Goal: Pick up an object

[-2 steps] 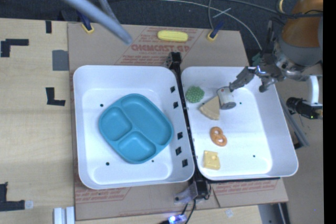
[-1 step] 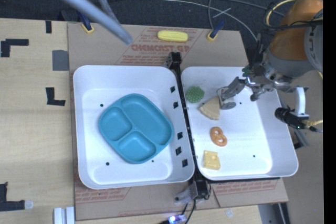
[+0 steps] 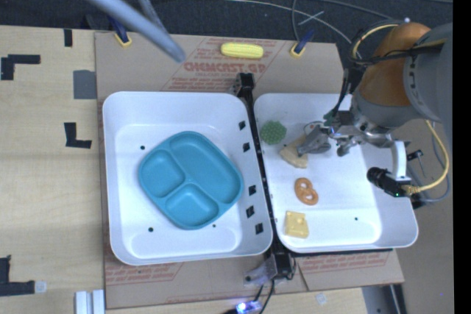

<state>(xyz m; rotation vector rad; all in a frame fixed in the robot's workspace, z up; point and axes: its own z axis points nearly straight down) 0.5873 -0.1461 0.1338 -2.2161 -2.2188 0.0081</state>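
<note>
The right bin (image 3: 383,224) holds a green round piece (image 3: 273,132), a tan wedge (image 3: 293,156), an orange pretzel shape (image 3: 306,191) and a yellow cheese-like square (image 3: 296,224). My gripper (image 3: 315,141) reaches in from the right, low over the bin's upper part, its tip just right of and touching or nearly touching the tan wedge. Nothing is visibly lifted between its fingers. The grey arm with its orange band (image 3: 390,70) stands over the bin's right edge.
The left bin (image 3: 121,158) holds a blue divided tray (image 3: 190,179). A yellow corn-like object (image 3: 241,50) lies on the cardboard behind the bins. A black divider (image 3: 254,158) runs between the bins. Cables trail at the right.
</note>
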